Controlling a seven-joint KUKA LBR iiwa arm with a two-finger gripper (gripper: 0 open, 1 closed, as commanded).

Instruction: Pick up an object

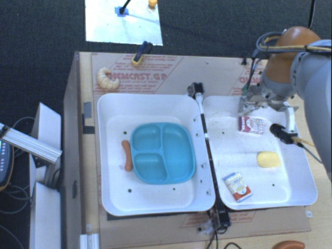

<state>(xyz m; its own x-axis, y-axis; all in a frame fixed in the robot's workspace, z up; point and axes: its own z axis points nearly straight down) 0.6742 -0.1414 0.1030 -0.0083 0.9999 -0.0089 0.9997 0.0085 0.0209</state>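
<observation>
Hand [252,107] low over red-white carton [251,124] in right bin [306,191]; its opening can't be told. Carton likely light, stiff, crushable (grip narrow sides).

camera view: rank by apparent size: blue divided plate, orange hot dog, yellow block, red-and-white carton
1. Blue divided plastic plate, by far the largest.
2-4. Red-and-white carton, pale yellow rounded block and thin orange hot dog: too close to rank; the hot dog is longest but narrowest.
</observation>
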